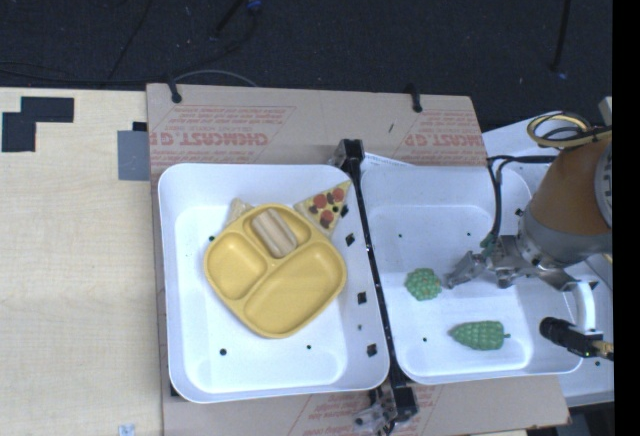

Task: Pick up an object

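Two green toy foods lie in the right bin point(440, 214): a round bumpy green piece point(422, 284) near its middle and an oblong green piece point(478, 335) closer to the front. My gripper point(470, 270) hangs low over the right bin, just right of the round green piece, with the orange-banded arm behind it at the right edge. Nothing shows between its fingers. In the left bin point(190, 324) a yellow divided plate point(277, 281) carries a tan bread-like piece point(273, 230), and a pizza slice point(325, 206) lies beside its far corner.
A black divider point(365, 254) runs between the two bins. Cardboard point(300, 129) lies under the bins at the back. The pale wooden bench point(70, 274) stretches to the left.
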Robot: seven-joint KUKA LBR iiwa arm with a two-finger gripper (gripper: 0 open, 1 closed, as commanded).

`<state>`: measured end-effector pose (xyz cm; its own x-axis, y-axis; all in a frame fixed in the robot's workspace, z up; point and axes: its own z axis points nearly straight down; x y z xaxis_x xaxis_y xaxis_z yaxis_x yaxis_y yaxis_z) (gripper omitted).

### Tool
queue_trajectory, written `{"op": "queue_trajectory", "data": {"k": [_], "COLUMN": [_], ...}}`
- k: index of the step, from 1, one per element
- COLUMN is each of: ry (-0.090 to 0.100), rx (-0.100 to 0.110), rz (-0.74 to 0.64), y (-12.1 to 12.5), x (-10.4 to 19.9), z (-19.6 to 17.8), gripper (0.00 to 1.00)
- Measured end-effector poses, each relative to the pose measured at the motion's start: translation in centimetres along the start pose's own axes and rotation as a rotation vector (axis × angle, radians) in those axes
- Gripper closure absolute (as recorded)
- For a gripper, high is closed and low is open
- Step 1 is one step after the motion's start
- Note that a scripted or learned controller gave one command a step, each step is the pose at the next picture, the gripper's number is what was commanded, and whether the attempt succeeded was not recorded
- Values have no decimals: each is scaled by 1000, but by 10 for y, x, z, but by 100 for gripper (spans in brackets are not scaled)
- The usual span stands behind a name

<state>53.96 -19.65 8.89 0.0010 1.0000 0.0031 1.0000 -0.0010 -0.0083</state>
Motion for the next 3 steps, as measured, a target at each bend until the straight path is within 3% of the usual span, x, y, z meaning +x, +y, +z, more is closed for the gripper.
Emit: {"op": "queue_trajectory", "data": {"k": [1,3], "ry": [-1,-4], "rx": [-3,-12], "rz": [2,-3], "y": [1,-8], "x": [-1,-6], "z": [-13,-118], "gripper": [100,100]}}
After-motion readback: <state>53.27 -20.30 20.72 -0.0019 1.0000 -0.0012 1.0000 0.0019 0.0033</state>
